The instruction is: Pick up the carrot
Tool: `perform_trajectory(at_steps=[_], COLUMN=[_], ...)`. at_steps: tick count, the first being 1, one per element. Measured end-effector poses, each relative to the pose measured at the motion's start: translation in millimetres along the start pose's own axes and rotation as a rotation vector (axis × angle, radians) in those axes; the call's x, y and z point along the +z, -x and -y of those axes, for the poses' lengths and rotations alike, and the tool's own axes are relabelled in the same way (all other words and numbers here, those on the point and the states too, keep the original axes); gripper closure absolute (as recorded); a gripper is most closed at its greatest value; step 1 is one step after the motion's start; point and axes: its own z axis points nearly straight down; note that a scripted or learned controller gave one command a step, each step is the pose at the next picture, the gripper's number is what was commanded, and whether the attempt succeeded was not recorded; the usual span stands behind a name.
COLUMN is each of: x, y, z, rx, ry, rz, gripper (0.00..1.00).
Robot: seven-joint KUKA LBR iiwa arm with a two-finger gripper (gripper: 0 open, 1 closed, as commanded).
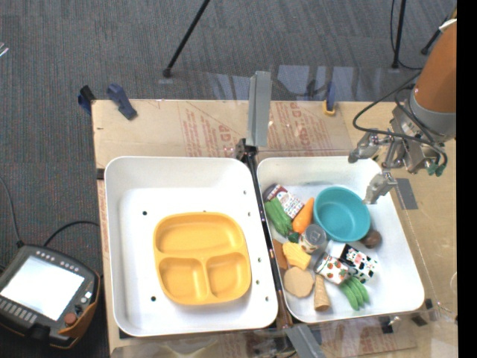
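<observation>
- over the right bin's far right rim, the fingers (pixel 381 183) hang apart with nothing between them, one tip just beside the teal bowl (pixel 341 213).
- above them the grey wrist and orange band enter from the right.
- left of the bowl, touching its edge, the carrot (pixel 302 215) lies tilted, well apart from the fingers.
- around it sit a green vegetable (pixel 278 217), a small carton (pixel 285 198) and other toy food.
- the right bin (pixel 406 252) and left bin (pixel 127 192) share the table (pixel 194 125); the left one holds a yellow divided plate (pixel 201 258).
</observation>
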Motion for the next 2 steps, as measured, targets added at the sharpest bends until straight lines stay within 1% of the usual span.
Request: perform_trajectory(at_steps=[1, 2], x=[153, 164], y=[-2, -27], z=[-34, -83], rx=[0.118, 0.238], ry=[0.005, -0.002], rz=[-0.018, 0.008], gripper=[0.00, 0.00])
